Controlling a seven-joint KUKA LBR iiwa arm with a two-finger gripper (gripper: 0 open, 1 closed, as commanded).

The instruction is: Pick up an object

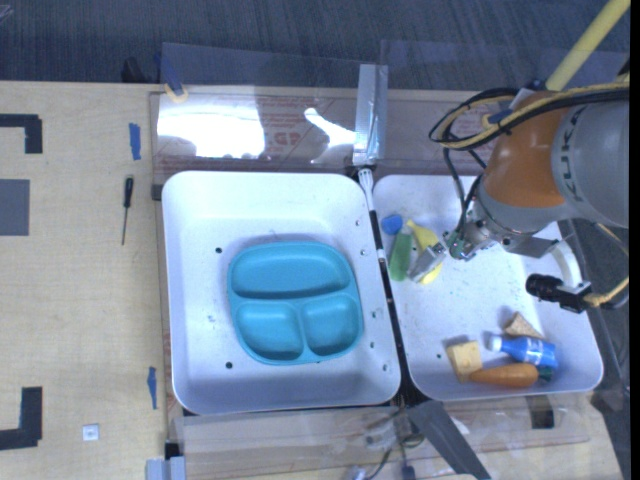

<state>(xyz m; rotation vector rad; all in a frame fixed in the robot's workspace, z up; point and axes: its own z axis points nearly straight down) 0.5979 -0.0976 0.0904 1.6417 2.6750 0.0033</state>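
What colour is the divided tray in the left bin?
The divided tray is light blue, plain with no pattern, seen clearly in the camera view.

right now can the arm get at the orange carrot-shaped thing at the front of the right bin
Probably yes. The orange carrot-shaped piece lies in the open by the right bin's front wall, with nothing on top of it. A blue bottle and a tan block crowd it, and the gripper is over the green and yellow items.

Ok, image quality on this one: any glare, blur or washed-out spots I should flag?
Camera view: strong glare on the clear panel behind the left bin, washing it out; the blue divided tray reads clean with soft shadow; the small objects by the hand in the right bin are soft and hard to separate.
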